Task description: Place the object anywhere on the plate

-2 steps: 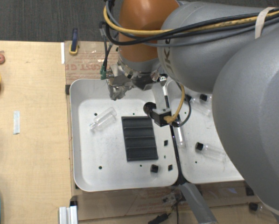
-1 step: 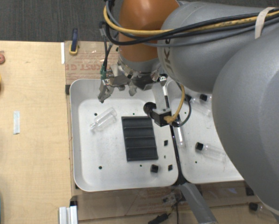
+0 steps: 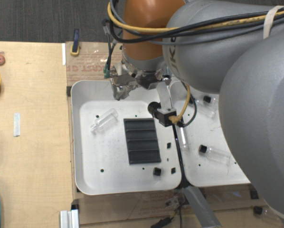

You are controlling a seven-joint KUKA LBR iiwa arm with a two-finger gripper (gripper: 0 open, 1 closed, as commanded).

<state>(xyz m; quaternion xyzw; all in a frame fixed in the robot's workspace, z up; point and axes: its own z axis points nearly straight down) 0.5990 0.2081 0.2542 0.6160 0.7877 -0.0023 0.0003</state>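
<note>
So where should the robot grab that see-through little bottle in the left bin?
Probably across the middle of the clear vial's body, coming straight down from above. It lies flat on the left bin's floor, slanted, with open floor all round, so the fingers would best close across its narrow width.

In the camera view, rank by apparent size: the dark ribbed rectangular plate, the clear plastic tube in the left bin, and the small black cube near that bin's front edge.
1. Dark ribbed rectangular plate, clearly largest.
2. Clear plastic tube.
3. Small black cube, smallest.
All lie on the left white bin's floor, so nearness hardly skews this.
</note>
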